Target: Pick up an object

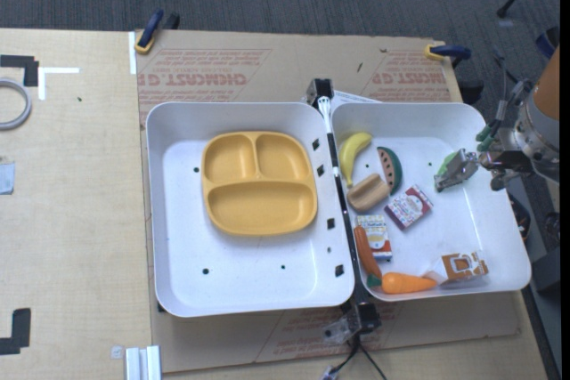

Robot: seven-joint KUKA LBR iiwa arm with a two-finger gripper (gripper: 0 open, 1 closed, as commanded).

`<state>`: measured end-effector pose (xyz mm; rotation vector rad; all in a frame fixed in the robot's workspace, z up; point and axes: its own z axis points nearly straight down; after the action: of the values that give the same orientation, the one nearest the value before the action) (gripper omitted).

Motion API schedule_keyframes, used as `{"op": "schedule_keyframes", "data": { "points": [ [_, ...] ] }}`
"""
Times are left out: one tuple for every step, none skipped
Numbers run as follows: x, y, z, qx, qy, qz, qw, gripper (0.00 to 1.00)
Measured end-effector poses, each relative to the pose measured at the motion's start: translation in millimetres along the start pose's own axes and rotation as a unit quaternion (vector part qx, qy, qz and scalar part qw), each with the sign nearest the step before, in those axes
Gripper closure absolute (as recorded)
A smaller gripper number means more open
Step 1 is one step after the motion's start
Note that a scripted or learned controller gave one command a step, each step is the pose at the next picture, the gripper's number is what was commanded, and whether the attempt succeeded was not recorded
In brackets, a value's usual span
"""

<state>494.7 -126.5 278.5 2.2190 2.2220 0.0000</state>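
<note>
You would have seen that nothing had been lifted yet: every object lay on the floor of the right-hand shallow white bin [499, 218], so the whole pick was left to do. The arm's hand [456, 170] sat low over that bin's upper right part. Whether its tips were spread or pressed together I could not tell, and nothing showed between them.

Taking the hand as your landmark, the nearest candidate was the small red-and-white carton [409, 208], below and to its left, apart from it. Further left lay the dark green watermelon-slice toy [389, 168], with the yellow plastic banana [353, 153] and the tan bread-roll toy [367, 190] beyond it near the wall between the bins. Well below the hand, along the bin's near edge, lay the orange plastic carrot [408, 283] and a clear packet with an orange label [465, 267]; an orange-and-white box [377, 238] sat between those and the red carton.

The yellow three-compartment plastic plate [259, 182] lay in the left-hand white bin [169, 218], far left of the hand. I would judge the red carton the likeliest target, calling for a short move down and left.
</note>
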Motion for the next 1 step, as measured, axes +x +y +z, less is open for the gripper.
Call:
{"op": "schedule_keyframes", "data": {
  "points": [
    [25.7,-9.3,162.6,0.002,0.001,0.231,0.9729,0.0]
  ]
}}
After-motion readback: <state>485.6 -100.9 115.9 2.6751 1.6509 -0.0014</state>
